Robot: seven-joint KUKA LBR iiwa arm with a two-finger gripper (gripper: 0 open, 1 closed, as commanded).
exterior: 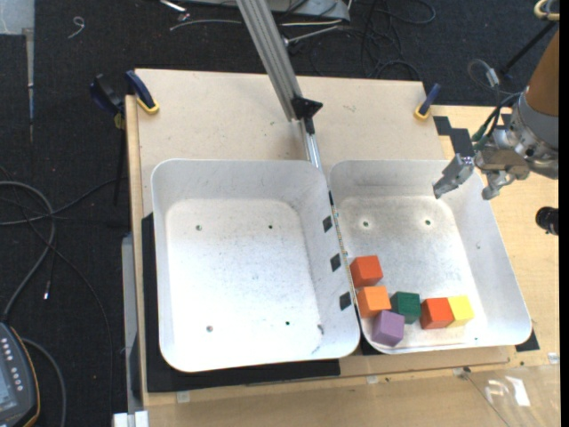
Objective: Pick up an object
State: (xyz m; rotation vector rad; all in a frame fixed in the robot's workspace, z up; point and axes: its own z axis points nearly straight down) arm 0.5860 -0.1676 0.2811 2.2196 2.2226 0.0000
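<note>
- The hand [471, 178] hangs at the upper right corner of the right bin [498, 265], with its two fingers spread apart and nothing between them.
- The blocks sit well apart from it, clustered at the near edge of that bin: a red-orange block [366, 269], an orange block [374, 300] just below it, a purple block [388, 327], a green block [407, 306], a red block [436, 312] and a yellow block [460, 309].
- The left bin [169, 238] lies beside it on the desk [222, 114].
</note>
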